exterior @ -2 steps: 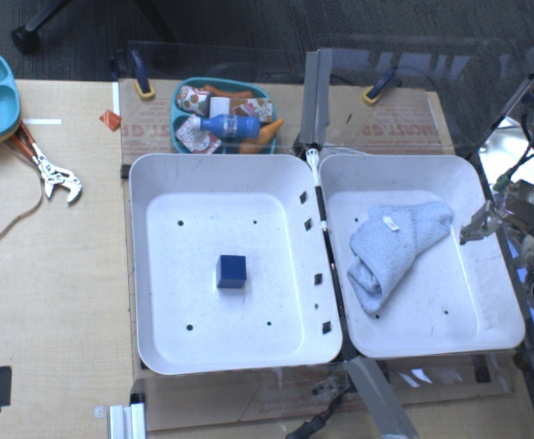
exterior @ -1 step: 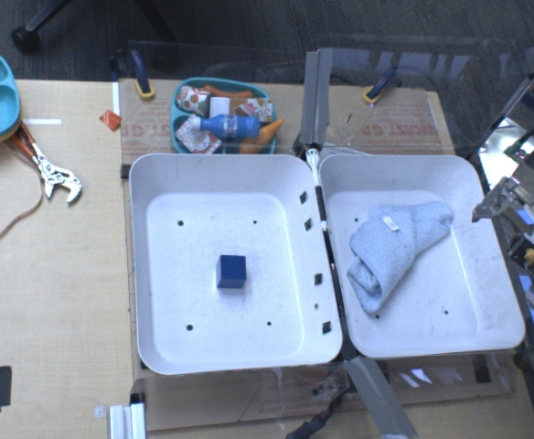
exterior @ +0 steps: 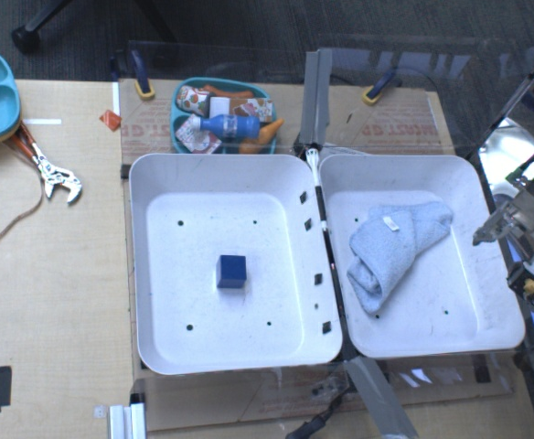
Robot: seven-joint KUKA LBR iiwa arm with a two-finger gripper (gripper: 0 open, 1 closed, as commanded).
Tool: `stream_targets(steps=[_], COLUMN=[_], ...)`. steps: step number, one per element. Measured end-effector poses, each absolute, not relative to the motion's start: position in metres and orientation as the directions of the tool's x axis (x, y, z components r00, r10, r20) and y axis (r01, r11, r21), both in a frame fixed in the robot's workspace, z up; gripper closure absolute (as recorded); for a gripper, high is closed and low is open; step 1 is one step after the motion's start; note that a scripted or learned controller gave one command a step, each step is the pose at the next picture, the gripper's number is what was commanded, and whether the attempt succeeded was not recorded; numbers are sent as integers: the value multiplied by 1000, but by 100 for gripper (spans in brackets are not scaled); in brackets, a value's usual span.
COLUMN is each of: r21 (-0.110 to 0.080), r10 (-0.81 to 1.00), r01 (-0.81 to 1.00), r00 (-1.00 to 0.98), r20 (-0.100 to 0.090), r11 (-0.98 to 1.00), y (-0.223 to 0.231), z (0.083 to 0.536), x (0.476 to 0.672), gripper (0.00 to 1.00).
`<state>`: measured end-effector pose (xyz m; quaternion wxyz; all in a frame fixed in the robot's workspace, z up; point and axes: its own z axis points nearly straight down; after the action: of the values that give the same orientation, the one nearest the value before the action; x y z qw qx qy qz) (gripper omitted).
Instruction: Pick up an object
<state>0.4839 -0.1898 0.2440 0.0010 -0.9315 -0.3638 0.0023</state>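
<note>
Camera view, looking down at a slant on two shallow white bins set side by side. At the right edge, just outside the right bin (exterior: 491, 273), sits the claw (exterior: 514, 222) on the robot arm; whether it is open or closed cannot be told, since the metal parts there are small and jumbled, and nothing is seen held in it. Nearest to the claw, just to its left inside the right bin, lies a crumpled pale blue towel (exterior: 397, 250) with a small white tag on top. It sprawls across the bin's middle, with bare floor on every side of it. Farther from the claw, past the raised rims where the two bins meet, a small dark blue cube (exterior: 232, 271) rests alone near the centre of the left bin (exterior: 148, 245), well apart from all four walls. Farthest away, behind the left bin, a teal dish of clutter (exterior: 223, 117) sits on the bench. Likely risks: a grasp on the soft towel may pinch only a fold and slip free. Reaching for the cube means crossing the rims, which the claw could strike if it travels low. The cube is small, so a slightly off descent could nudge it aside.
</note>
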Motion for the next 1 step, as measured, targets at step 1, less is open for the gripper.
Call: stream_targets(steps=[1], r21=[-3], r10=[558], r01=[558], r00=[830], r20=[-5], r11=[-830], y=[-169], z=[236], x=[539], gripper=[0])
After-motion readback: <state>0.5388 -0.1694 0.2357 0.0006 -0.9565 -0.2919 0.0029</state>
